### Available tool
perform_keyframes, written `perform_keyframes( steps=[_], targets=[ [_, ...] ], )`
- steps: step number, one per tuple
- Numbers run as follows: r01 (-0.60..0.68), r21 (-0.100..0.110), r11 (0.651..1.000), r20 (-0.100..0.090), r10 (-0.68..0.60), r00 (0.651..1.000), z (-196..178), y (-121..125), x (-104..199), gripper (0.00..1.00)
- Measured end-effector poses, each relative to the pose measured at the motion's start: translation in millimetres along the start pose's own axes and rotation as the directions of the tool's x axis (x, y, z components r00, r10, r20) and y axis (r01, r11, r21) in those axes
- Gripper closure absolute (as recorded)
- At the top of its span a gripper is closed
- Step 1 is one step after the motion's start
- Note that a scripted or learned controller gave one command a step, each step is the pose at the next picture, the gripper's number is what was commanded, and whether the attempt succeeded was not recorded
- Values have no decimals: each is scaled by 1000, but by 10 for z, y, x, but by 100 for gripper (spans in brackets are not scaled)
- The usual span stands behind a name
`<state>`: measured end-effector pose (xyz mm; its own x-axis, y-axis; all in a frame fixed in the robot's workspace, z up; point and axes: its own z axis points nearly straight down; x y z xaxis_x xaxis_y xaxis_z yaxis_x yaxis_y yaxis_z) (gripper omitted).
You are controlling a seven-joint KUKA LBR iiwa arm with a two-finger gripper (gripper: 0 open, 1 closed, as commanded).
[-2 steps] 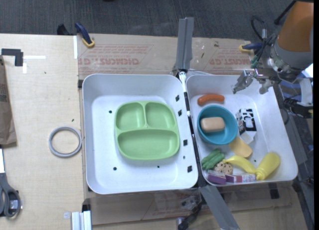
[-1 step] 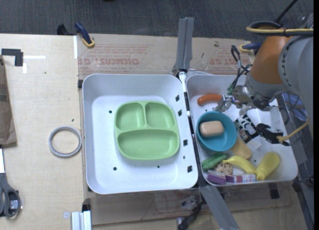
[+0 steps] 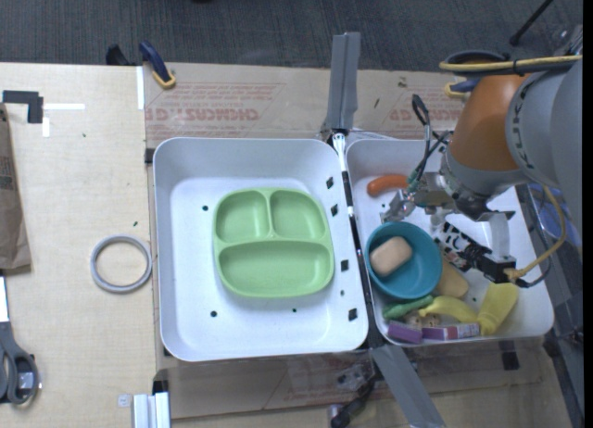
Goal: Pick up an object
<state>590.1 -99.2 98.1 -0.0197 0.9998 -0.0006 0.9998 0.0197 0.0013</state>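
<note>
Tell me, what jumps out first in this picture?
Probably the pale green divided plate lying alone in the left white bin. Next, the big grey arm with its orange band, reaching in from the right over the right bin. That bin is crowded: a blue bowl holding a tan lump, plus a yellow banana.

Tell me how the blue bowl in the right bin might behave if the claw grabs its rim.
The blue bowl looks like rigid plastic, probably light. A tan bread-like lump sits inside, so tilting could spill it. Toys crowd its lower edge, so it may nudge them.
</note>
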Motion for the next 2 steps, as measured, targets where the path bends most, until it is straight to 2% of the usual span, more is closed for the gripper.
perform_keyframes(
  steps=[1, 2],
  targets=[
    [99, -3, 995, 1, -99, 995, 51, -194, -59, 0],
    [148, -28, 989, 9, -148, 989, -9, -369, 19, 0]
  ],
)
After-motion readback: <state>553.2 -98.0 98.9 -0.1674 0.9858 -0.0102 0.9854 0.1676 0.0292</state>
